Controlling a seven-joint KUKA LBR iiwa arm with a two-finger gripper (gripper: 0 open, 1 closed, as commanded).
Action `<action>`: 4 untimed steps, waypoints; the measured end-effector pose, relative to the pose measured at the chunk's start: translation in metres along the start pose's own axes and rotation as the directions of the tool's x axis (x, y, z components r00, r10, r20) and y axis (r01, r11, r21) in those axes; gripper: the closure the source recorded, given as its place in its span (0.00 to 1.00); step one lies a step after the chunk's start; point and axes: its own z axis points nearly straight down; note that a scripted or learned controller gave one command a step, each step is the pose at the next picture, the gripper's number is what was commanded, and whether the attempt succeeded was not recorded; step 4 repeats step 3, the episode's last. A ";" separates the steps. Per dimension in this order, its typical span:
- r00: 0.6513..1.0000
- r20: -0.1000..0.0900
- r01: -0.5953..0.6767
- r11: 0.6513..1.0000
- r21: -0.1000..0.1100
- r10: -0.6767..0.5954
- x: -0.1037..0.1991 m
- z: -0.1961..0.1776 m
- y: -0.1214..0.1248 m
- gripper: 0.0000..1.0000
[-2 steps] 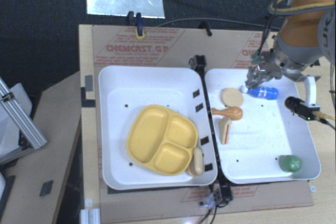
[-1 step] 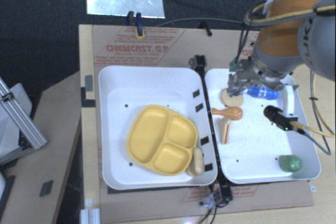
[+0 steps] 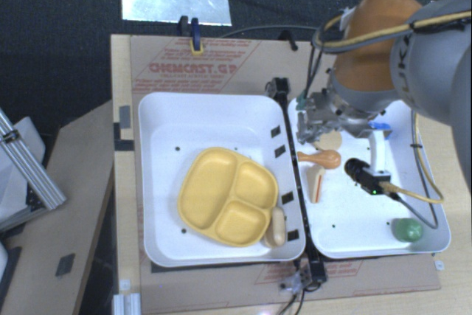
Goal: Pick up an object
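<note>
Bench, two white bins. Gripper (image 3: 316, 123) low over right bin (image 3: 431, 232), above wooden spoon (image 3: 321, 157); finger spread unclear. Risk (judgement): clipping divider, missing spoon, grasp comes up empty.

Yellow divided tray (image 3: 225, 195) in white left bin (image 3: 166, 158); green ball (image 3: 407, 230), orange spoon (image 3: 321, 158), blue-and-white brush (image 3: 379, 144) in right bin (image 3: 354, 240).

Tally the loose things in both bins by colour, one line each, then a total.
Yellow: 1, divided tray
Tan or beige: 2, small piece beside the tray, spoon-like piece
Orange: 1, thin stick
Black: 1, dark object
Blue and white: 1, item
Green: 1, ball
Total: 7
</note>
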 end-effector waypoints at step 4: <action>1.000 0.001 -0.005 1.000 -0.001 0.005 0.088 -0.009 -0.039 0.00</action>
